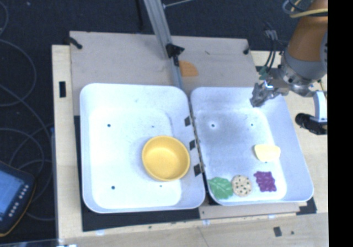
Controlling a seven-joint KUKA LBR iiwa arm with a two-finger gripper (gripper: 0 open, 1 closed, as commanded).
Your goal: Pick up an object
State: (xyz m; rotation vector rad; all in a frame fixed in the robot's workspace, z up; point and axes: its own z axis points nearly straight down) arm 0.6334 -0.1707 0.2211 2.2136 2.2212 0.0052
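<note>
So from where I'm standing, the grey arm with the orange band is hanging over the far right corner of the right-hand shallow white bin (220, 108), and its two-finger gripper (260, 97) is up near that bin's back rim with nothing under it. Honestly can't tell if it's open or closed, it's just a dark blob from this angle.

All the small pickable stuff sits along the near edge of that same bin: a pale yellow wedge-shaped piece (267, 152) on its own, then a row of a green leafy-looking piece (220, 187), a round speckled cookie-like disc (241, 184) and a purple bumpy cluster (265, 181). The green piece and the cookie look like they're touching or close to it. A yellow round bowl (165, 157) is in the left-hand white bin (110, 108), well away from the arm.

If I were calling it, I'd go for the yellow wedge. It's nearest and has free space around it, so less chance of nudging a neighbour. Come straight down over its middle, opened wide, and close across the narrow way. The flat ones by the rim look harder to get under.
</note>
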